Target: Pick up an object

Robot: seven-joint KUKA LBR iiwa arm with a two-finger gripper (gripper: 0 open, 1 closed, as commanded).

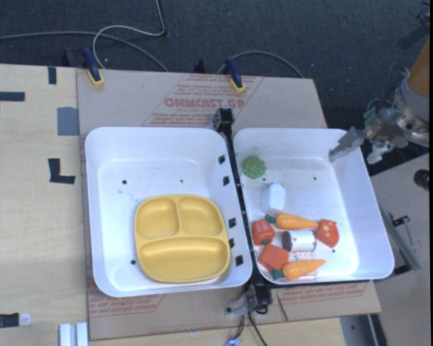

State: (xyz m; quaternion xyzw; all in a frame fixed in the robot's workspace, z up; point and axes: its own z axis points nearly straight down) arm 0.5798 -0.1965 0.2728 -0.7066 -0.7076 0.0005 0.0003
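Toys (292, 244) well apart from tool (346, 146)

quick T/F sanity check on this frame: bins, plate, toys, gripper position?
1. The yellow divided plastic plate lies in the left white bin. True.
2. The small green bumpy ball sits on the plate. False: it lies in the right white bin, near the divider.
3. Two orange toy carrots lie in the right bin. True.
4. The gripper holds a carrot. False: it hangs at the right bin's far right rim, with nothing in it.
5. The toys cluster toward the right bin's near end. True.
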